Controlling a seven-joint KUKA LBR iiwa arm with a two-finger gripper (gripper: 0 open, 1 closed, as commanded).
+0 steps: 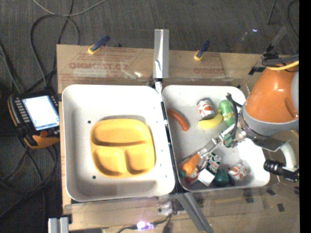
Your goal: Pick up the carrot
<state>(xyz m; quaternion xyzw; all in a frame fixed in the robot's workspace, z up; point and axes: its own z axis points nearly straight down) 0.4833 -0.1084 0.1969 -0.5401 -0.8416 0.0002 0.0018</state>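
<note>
Carrot (190, 164) lies at right bin (252, 152) front-left corner, beside a green item (221, 177) and a small can (237, 171). Tool (210, 153) sits just above carrot, touching it; can't tell its finger state. Yellow tray (123, 146) in left bin (77, 130).

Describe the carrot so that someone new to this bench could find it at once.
Start at the right bin, the one crowded with small items, and go to its front-left corner. The carrot lies there, just beyond the tip of the gripper. It is orange with a green top, while the sausage further back along the same wall is plain reddish-orange and lies apart from the clutter.
</note>
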